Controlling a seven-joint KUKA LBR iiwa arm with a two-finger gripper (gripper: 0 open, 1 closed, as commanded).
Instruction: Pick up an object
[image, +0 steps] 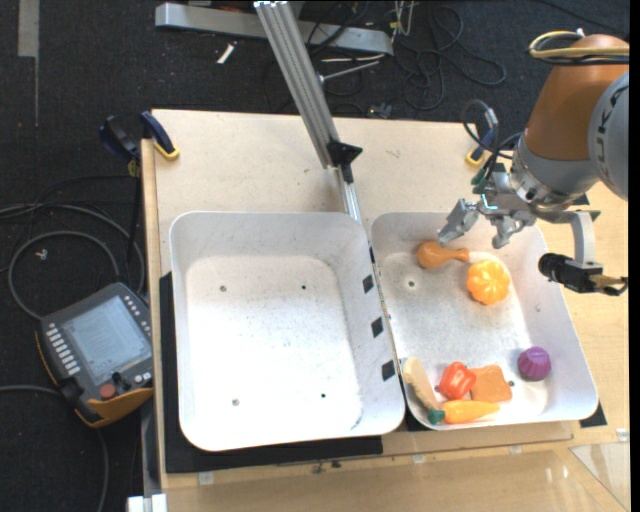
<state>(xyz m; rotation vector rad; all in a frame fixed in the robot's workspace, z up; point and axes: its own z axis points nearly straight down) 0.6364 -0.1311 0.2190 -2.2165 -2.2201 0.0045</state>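
The fingers (455, 225) stand spread apart, with nothing between them, and the gripper (480, 228) hangs above the far end of the right bin (560, 300). The nearest object to pick is the brown drumstick-shaped toy (440, 256), which lies just below and a little left of the gripper, its thin end pointing toward the yellow pepper (487, 281).

The risks, as I judge them, come from that crowding. The yellow pepper sits just beside the drumstick toy, so one finger could land on the pepper and shove both things apart instead of closing round either. The drumstick toy is rounded and narrow at one end; a grip on the thin end may let it swing or slip out. It also lies near the bin's far wall, so a finger could strike the rim on the way down.

The purple ball (534, 363), red pepper (456, 380), orange block (491, 383) and carrot (468, 410) lie well away from the drumstick toy, at the bin's near end.
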